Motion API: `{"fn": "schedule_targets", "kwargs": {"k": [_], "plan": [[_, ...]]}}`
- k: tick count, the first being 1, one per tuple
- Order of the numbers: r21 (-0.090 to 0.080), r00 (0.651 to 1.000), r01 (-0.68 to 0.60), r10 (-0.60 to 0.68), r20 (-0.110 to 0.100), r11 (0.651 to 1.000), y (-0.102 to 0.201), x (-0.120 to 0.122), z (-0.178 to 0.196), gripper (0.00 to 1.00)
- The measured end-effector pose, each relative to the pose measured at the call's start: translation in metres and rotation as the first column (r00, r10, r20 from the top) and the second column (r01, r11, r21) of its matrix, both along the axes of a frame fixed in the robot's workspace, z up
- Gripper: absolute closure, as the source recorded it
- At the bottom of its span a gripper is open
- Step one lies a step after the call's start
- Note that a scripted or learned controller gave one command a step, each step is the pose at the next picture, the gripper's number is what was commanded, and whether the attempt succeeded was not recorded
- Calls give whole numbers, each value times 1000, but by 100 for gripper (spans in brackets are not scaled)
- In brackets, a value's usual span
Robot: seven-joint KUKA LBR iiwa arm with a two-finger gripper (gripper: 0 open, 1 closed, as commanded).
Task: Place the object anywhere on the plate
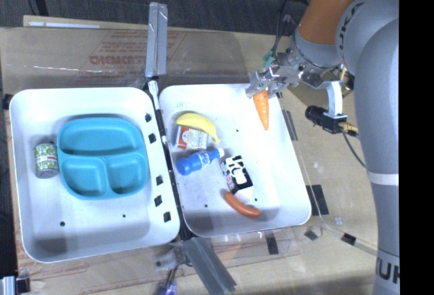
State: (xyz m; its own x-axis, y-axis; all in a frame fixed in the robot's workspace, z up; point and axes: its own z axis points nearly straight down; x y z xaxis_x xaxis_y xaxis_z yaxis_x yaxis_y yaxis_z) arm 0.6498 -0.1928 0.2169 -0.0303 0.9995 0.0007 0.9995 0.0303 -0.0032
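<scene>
One carrot (262, 109) is clamped by its top in the gripper (260, 89), above the right bin's (288, 154) far edge. It should be carried left, kept high, and lowered over the blue plate (102, 154).

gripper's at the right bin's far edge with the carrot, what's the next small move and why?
Probably carry it left toward the blue plate. The gripper sits over the right bin's far rim with the carrot hanging point-down from its fingers, seemingly lifted clear of the banana and bottle. The plate lies in the left bin, so a leftward traverse comes next.
</scene>
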Motion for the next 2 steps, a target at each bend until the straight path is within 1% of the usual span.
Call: {"fn": "schedule_targets", "kwargs": {"k": [1, 2], "plan": [[0, 997, -79, 79, 0, 997, 55, -58, 24, 100], [0, 986, -166, 166, -2, 986, 111, -46, -26, 100]]}}
